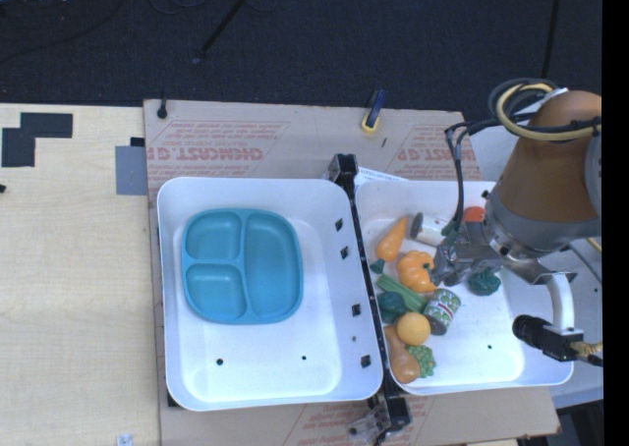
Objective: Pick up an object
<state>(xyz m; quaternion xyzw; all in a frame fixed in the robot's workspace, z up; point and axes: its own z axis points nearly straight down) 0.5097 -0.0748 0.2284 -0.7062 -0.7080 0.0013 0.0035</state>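
Camera view, pincer low in right bin beside toy pumpkin, finger spread unclear

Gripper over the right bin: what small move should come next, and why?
Probably a short descent: the gripper hangs over the toy pile in the right bin, just above the small can and beside the orange pepper, with nothing visibly held.
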